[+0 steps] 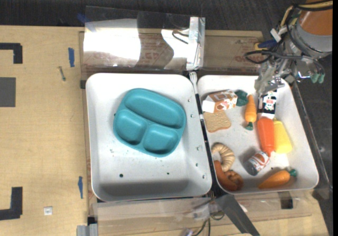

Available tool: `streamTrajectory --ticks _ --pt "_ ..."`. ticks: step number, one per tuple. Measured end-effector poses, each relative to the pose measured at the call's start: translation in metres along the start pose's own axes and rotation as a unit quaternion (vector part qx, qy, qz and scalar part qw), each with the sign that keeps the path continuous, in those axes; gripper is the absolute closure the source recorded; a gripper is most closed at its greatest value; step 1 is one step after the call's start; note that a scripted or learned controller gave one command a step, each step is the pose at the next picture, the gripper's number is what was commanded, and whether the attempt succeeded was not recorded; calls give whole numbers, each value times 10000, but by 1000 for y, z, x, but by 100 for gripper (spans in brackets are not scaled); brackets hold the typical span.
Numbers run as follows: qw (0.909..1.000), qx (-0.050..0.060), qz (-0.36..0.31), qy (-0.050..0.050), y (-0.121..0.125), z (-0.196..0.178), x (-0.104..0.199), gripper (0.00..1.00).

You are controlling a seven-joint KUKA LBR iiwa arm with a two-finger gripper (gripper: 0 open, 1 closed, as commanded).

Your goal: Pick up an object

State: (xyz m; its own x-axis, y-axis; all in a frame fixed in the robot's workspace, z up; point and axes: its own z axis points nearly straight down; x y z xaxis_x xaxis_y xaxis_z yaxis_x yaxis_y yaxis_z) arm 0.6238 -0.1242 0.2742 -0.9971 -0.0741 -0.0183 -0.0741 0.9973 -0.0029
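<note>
Two white bins: teal tray point(149, 121) left, toy foods point(266, 133) right.

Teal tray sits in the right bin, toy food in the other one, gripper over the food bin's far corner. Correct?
No. The camera view shows the teal tray in the left bin; the toy food fills the right bin. The gripper is over the food bin's far corner.

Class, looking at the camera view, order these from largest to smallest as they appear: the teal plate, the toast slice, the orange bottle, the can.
1. teal plate
2. orange bottle
3. toast slice
4. can

The bottle and toast look close; that ranking is unsure.
</note>
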Motion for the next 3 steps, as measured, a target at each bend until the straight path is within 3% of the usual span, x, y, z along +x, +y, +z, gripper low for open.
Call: streamTrajectory --ticks 1,2,3 --pt "10000 -13 6 49 0 5 2 0" --pt "9988 -27 478 118 -14 154 -3 0" --pt "9959 -9 902 54 -40 186 6 0"
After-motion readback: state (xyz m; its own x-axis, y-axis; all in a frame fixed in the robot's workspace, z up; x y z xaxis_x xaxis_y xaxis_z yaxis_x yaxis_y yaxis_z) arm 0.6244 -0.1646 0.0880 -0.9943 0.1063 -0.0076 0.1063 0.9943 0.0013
